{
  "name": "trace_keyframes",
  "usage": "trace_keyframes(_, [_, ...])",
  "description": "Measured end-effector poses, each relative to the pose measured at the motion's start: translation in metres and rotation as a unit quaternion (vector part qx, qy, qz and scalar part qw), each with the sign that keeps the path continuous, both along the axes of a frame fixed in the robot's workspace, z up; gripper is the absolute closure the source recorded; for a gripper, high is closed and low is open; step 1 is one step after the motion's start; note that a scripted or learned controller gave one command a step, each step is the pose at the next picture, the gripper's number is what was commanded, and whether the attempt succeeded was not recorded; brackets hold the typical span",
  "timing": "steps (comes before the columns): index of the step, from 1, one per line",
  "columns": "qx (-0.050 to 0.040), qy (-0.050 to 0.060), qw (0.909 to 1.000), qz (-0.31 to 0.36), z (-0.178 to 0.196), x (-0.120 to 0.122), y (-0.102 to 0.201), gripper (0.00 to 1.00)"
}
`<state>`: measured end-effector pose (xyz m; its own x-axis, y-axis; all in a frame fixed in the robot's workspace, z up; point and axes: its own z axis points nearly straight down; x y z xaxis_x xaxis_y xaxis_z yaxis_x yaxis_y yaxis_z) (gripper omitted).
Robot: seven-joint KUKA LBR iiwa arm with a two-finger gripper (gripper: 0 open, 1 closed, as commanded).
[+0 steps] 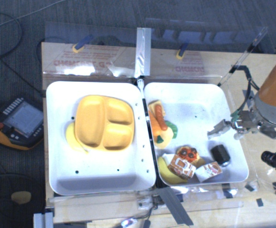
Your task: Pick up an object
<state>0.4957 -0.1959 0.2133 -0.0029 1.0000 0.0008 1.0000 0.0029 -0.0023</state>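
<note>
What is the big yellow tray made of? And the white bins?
The yellow tray looks like moulded plastic with a smooth, slightly matte skin: its compartments have soft, rounded edges and even colour. The white bins seem to be glossy hard plastic, since their rims catch bright glare. I can't be sure from looks alone.

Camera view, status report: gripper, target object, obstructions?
Gripper over right white bin, holding nothing. Small black block just below it. Nothing between them.

tray (pixel 104 122) in left bin (pixel 57 127) | puck (pixel 220 154), banana (pixel 169 174) in right bin (pixel 195 95)
</note>
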Motion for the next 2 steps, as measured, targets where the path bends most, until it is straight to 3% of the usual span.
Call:
trace_keyframes(1, [-0.0017, 0.000, 0.9999, 0.016, -0.049, 0.040, -0.028, 0.00])
trace_keyframes(2, [-0.0016, 0.000, 0.9958, 0.092, -0.114, 0.128, 0.004, 0.00])
